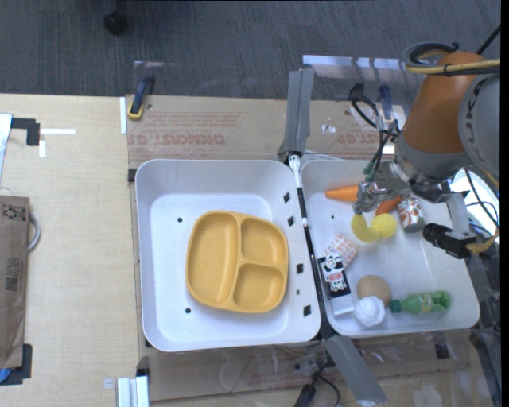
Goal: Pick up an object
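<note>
Approach step in hand: gripper (367, 200) low in the right bin (453, 270), just above the yellow lemon (374, 227) beside the carrot (342, 192). Finger state impossible to tell. Next: settle around lemon, close, lift.

Dark grey carpet (199, 40) is running along the top, with a black caster wheel (116, 19) resting on it. A pale wooden table (71, 238) is filling the left side, and flattened printed cardboard (207, 131) is lying behind the bins. A brown paper bag (14, 278) is sitting at the left edge.
</note>
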`<state>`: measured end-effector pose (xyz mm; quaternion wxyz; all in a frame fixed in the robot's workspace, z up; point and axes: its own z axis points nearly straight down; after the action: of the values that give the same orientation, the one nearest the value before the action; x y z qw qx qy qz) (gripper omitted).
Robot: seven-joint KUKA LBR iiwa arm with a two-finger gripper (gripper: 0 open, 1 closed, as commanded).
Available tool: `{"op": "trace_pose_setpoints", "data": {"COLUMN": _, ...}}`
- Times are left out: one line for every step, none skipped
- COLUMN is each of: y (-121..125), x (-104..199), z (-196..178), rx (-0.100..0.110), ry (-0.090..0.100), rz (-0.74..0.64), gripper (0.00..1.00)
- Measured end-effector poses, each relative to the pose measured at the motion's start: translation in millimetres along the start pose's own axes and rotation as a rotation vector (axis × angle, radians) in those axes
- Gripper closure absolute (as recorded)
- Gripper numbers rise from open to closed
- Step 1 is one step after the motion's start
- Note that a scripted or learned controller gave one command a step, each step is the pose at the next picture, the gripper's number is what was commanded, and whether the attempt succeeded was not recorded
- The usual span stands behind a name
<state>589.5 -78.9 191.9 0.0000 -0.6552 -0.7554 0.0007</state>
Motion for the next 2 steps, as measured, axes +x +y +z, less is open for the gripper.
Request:
{"op": "trace_pose_setpoints", "data": {"y": -37.1, "x": -51.6, "z": 91.9, "rx": -0.001, "ry": 0.0, "rz": -0.311, "gripper": 1.0}}
{"op": "trace_pose_setpoints", "data": {"y": -58.9, "x": -39.0, "z": 75.1, "rx": -0.001, "ry": 0.001, "rz": -0.26, "gripper": 1.0}}
